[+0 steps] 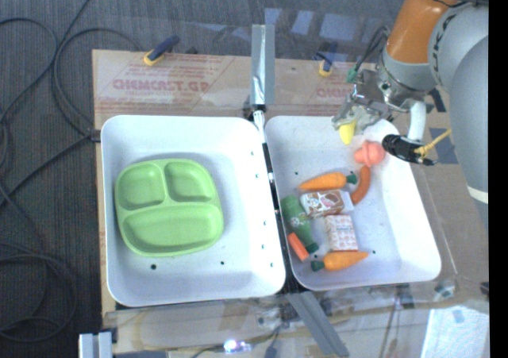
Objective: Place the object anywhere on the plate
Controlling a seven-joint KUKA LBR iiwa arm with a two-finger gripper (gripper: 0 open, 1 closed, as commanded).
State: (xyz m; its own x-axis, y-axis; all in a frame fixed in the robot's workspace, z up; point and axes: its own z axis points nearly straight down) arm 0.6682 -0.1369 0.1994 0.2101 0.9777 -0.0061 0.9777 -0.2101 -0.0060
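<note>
The green three-compartment plate lies in the left bin with nothing on it. My gripper hangs over the back of the right bin, near its far wall. A small yellow object sits right at the fingertips, and the gripper is shut on its top. A pink-orange rounded toy lies just to the right of the yellow object, apart from the gripper.
The right bin also holds two carrots, an orange sausage-shaped piece, a green bottle, two small printed cartons and a small orange piece. A metal divider stands between the bins at the back.
</note>
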